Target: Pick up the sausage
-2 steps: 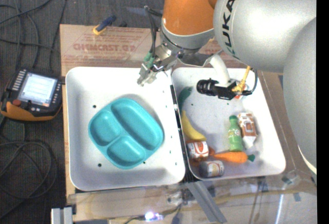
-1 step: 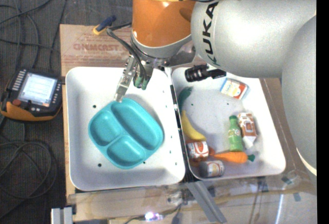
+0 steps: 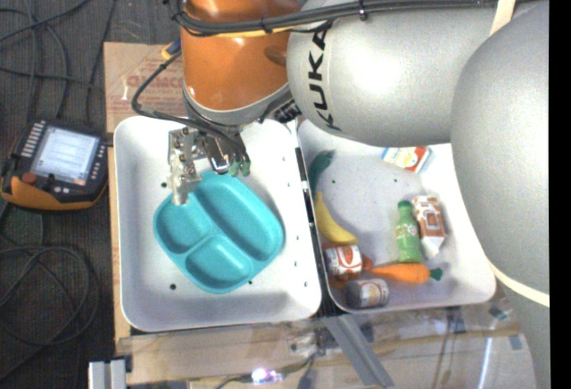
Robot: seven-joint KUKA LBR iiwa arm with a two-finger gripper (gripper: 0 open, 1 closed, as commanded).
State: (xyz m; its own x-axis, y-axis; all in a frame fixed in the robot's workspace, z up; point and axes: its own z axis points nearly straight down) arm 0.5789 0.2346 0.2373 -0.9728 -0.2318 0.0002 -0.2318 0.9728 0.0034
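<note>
Dark cabled floor, glossy white left bin (image 3: 143, 289), divided teal plastic plate (image 3: 219, 231), metal fingers (image 3: 185, 166) above, state unclear.

Teal plate (image 3: 220, 231), orange carrot (image 3: 400, 273)

Glossy teal plastic tray (image 3: 219, 234); smooth white plastic bins (image 3: 143, 289)

Divided plate (image 3: 220, 234) in left bin (image 3: 134, 289), banana (image 3: 331, 222), carrot (image 3: 401, 273), bottle (image 3: 408, 232), cans (image 3: 344, 260) in right bin (image 3: 473, 285)
</note>
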